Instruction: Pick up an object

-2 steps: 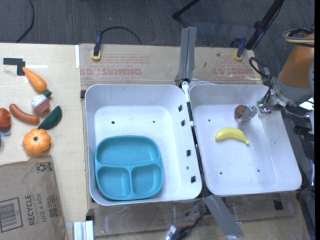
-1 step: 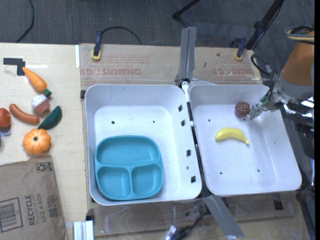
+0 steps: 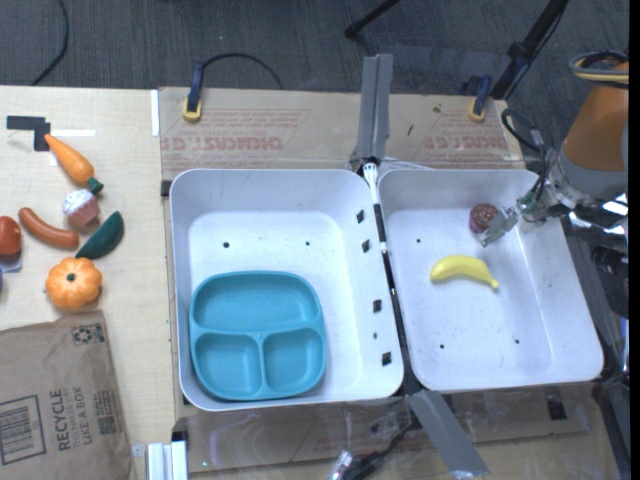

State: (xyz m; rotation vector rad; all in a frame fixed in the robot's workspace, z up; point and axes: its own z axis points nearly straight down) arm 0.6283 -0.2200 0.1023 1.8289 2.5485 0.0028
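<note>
From above, the claw (image 3: pixel 497 228) sits low in the right bin (image 3: pixel 560 298), near its upper right corner, touching or just beside a small round dark red object (image 3: pixel 484 214); whether it is parted or closed, I cannot tell. A yellow banana (image 3: pixel 463 271) lies just below. A teal divided tray (image 3: pixel 258 335) occupies the left bin (image 3: pixel 270 208).

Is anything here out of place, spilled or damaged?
Nothing stands out. The banana and a small brown item lie in the right bin, the blue tray sits flat in the left bin. No spill or damage.
</note>
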